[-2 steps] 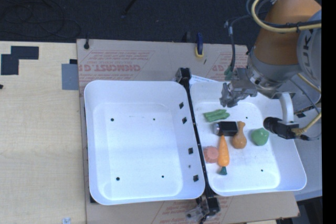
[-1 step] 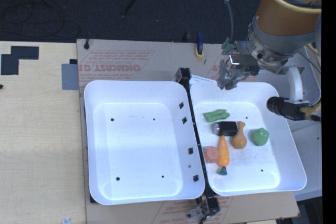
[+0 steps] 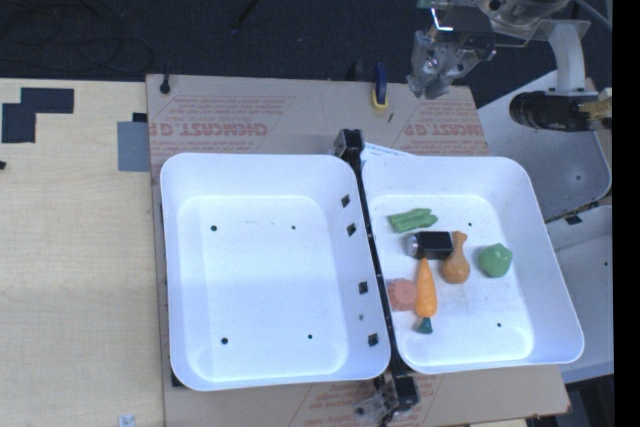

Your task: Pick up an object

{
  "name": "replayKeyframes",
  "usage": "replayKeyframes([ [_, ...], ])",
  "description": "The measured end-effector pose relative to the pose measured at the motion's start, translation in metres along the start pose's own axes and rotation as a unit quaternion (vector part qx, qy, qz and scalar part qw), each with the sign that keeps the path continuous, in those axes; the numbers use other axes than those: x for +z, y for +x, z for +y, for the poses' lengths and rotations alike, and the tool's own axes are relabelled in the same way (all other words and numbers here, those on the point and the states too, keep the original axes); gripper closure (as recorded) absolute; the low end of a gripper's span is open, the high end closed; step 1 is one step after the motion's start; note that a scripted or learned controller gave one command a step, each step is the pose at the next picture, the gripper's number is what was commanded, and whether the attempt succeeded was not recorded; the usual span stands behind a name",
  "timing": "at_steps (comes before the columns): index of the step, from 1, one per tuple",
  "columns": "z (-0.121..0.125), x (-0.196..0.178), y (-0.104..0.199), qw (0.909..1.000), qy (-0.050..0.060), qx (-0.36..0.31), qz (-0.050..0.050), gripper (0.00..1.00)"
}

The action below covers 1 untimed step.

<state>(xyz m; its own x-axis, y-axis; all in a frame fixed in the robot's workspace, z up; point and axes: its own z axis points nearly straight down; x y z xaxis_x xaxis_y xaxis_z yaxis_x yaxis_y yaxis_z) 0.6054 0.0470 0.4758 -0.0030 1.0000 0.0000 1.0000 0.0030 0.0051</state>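
A: Which step is this?

B: I judge it the very start: nothing is lifted. The left bin [image 3: 262, 275] sits near the worktop's [image 3: 70, 255] middle with bare white floor. The candidates all lie in the right bin [image 3: 470, 260], in its middle.

A: Left to right?

B: A pale pink lump [image 3: 401, 293] close to the divider wall, touching an orange carrot [image 3: 426, 289] with its green end toward the near rim. Above them a green pea pod [image 3: 412, 220], and just below it a small black block [image 3: 432, 244]. Beside that, touching it, an orange-tan gourd-shaped piece [image 3: 456, 261]. Furthest right, a round green piece [image 3: 494, 261], standing apart from the rest.

A: And the claw?

B: The claw [image 3: 436, 73] hangs high beyond the right bin's far rim, over the cardboard sheet [image 3: 260, 120], carrying nothing that I can see. Whether it is spread or closed I cannot tell; it is too small and cluttered.

A: What does the next move call for?

B: Coming toward the near side and down over one piece. The round green piece looks the easiest, having free space around it. The carrot, lump, block and gourd crowd one another, so a descent there risks nudging a neighbour.
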Motion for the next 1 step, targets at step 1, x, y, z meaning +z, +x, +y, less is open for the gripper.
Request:
replayKeyframes([
  [1,-0.0824,-0.0634,0.086,1.0,0.003,-0.002,0.001,1.0],
])
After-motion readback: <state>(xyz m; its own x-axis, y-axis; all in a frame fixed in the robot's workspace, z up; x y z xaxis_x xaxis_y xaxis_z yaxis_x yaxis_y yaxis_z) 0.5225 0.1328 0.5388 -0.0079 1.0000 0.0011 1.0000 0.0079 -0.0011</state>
